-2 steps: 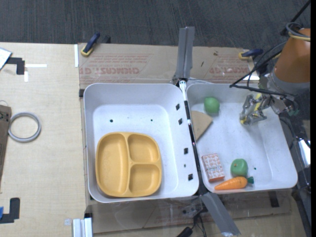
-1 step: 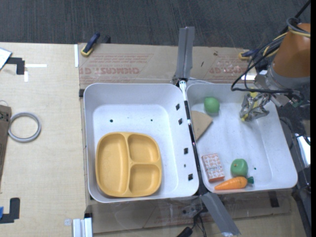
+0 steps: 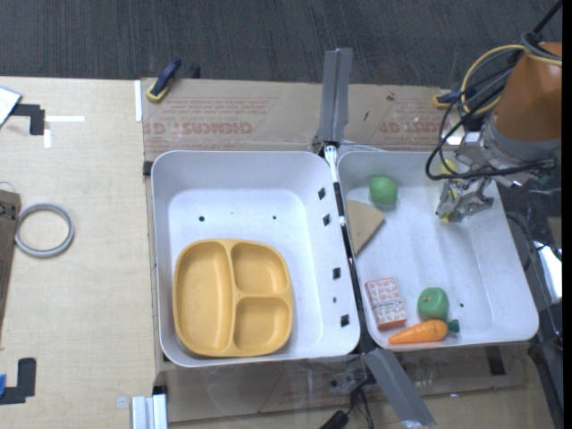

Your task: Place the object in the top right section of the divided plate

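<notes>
A yellow divided plate (image 3: 234,298) lies in the left bin (image 3: 223,186), near its front, and its three sections hold nothing. The right bin (image 3: 483,266) holds a green ball (image 3: 383,189), a tan wedge (image 3: 362,223), a small red-and-white box (image 3: 385,302), a green apple (image 3: 433,303) and an orange carrot (image 3: 420,332). My gripper (image 3: 458,206) hangs over the right bin's far right part, apart from all of these. Nothing shows between its fingertips.
A roll of tape (image 3: 42,230) lies on the bench at the far left. A blue clamp (image 3: 164,79) sits behind the left bin. A grey divider (image 3: 336,105) stands between the bins at the back. Cables (image 3: 469,88) loop off the arm's wrist.
</notes>
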